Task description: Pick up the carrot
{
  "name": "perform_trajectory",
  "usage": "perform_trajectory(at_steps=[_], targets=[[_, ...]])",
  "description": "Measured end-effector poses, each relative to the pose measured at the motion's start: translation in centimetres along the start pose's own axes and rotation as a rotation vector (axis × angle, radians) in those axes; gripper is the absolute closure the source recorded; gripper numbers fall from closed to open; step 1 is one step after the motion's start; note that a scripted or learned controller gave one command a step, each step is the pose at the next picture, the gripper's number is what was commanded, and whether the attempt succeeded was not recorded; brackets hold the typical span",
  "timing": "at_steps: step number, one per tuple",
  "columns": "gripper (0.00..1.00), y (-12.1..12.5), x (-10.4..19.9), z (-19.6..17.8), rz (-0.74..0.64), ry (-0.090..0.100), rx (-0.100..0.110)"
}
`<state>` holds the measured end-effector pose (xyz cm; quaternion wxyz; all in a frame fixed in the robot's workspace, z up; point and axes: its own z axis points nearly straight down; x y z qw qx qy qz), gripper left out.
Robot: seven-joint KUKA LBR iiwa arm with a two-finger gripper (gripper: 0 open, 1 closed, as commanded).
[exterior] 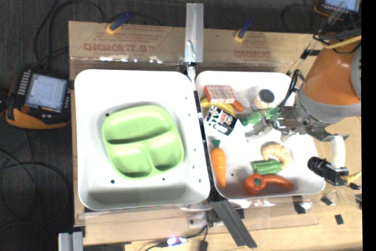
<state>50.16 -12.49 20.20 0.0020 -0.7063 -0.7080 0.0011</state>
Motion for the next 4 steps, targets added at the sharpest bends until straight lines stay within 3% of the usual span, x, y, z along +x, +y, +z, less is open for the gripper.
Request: perform_trajectory(at_steps=[1, 2, 3, 4], targets=[[0.0, 0.6, 6.6, 2.0, 0.155, 0.0, 0.002], [0.0, 1.0, -2.5, 0.6, 0.266, -0.003, -0.001], [0.0, -0.9, -5.2, 10.1, 0.221, 0.001, -0.019], [1.0, -1.1, -5.3, 9.3, 0.223, -0.001, -0.014]])
